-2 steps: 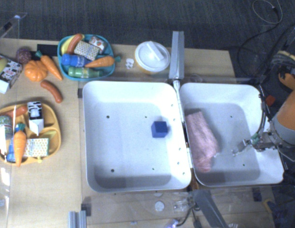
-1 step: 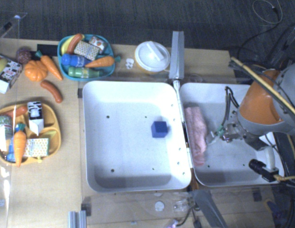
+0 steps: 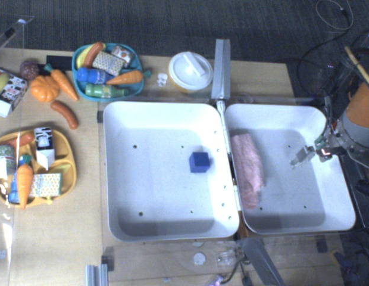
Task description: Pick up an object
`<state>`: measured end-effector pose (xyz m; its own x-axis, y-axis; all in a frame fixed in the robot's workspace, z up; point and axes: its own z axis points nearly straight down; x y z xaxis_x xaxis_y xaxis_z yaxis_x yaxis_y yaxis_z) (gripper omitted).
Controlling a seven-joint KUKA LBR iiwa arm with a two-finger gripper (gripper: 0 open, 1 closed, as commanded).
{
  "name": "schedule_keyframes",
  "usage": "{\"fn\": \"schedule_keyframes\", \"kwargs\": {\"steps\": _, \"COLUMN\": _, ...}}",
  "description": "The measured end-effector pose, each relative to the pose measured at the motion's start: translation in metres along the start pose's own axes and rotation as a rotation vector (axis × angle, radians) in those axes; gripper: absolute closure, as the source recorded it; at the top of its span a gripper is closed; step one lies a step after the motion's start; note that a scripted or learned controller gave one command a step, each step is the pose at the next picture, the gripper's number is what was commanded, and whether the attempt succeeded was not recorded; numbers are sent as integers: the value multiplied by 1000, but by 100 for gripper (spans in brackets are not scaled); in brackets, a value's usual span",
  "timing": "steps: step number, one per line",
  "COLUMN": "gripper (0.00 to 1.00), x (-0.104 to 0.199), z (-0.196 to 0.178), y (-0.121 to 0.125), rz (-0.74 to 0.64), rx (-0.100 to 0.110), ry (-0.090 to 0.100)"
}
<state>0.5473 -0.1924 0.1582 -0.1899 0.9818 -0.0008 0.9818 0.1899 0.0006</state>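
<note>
A small blue cube (image 3: pixel 199 161) lies near the middle of the left white bin (image 3: pixel 143 189). A pink rolled cloth (image 3: pixel 247 168) lies lengthwise along the left wall of the right bin (image 3: pixel 291 210). My gripper (image 3: pixel 303 155) hangs over the right side of the right bin, well to the right of the pink cloth and apart from it. Nothing shows in the gripper. The arm's orange band (image 3: pixel 363 107) sits at the view's right edge.
A metal divider (image 3: pixel 220 70) stands at the back between the bins. Left of the bins are a blue bowl of toy food (image 3: pixel 107 71), a yellow plate of toy food (image 3: pixel 33 168), loose toy carrots and a sausage (image 3: pixel 64 113). A white lidded bowl (image 3: pixel 190 70) stands behind the left bin.
</note>
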Motion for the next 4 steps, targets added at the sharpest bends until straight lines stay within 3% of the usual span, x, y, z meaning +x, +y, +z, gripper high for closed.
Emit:
{"fn": "schedule_keyframes", "kwargs": {"steps": 1, "gripper": 0, "x": 49, "z": 69, "y": 35, "rz": 7, "rx": -7, "ry": -4}}
{"fn": "schedule_keyframes", "kwargs": {"steps": 2, "gripper": 0, "x": -5, "z": 71, "y": 68, "rz": -201, "rx": -5, "ry": -4}}
{"fn": "schedule_keyframes", "kwargs": {"steps": 3, "gripper": 0, "x": -16, "z": 66, "y": 18, "rz": -395, "rx": -4, "ry": -2}}
{"fn": "schedule_keyframes", "kwargs": {"steps": 4, "gripper": 0, "x": -22, "z": 71, "y": 46, "rz": -294, "rx": -5, "ry": -3}}
